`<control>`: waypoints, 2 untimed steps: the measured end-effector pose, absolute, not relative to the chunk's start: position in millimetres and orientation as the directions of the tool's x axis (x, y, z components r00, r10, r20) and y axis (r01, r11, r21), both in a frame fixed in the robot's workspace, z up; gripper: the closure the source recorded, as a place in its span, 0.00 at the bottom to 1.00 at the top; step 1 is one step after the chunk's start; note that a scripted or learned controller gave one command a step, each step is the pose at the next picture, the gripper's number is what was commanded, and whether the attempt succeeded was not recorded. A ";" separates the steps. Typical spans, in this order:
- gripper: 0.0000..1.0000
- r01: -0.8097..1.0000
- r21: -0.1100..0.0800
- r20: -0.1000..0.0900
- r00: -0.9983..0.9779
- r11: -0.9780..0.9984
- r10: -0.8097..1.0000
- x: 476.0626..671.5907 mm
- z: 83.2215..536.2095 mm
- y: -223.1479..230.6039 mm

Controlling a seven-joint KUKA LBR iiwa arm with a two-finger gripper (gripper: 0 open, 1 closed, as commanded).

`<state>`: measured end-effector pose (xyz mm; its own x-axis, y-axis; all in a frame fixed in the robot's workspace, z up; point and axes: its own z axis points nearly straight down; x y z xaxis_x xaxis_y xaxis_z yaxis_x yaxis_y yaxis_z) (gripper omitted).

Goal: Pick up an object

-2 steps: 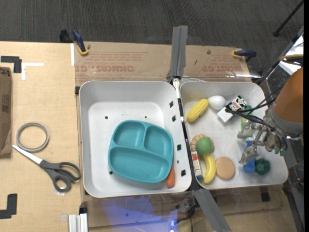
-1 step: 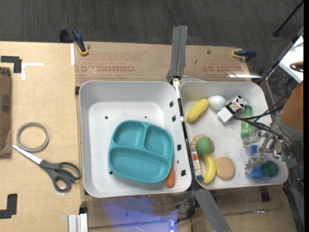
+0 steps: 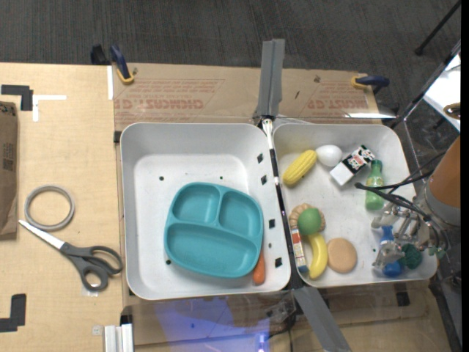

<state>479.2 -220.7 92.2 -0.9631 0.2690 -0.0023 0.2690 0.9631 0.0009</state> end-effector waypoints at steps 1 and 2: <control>0.00 0.247 0.000 -0.002 -0.969 0.969 0.247 479.2 92.2 -220.7; 0.00 0.178 0.001 -0.002 -0.984 0.984 0.178 479.2 92.2 -220.6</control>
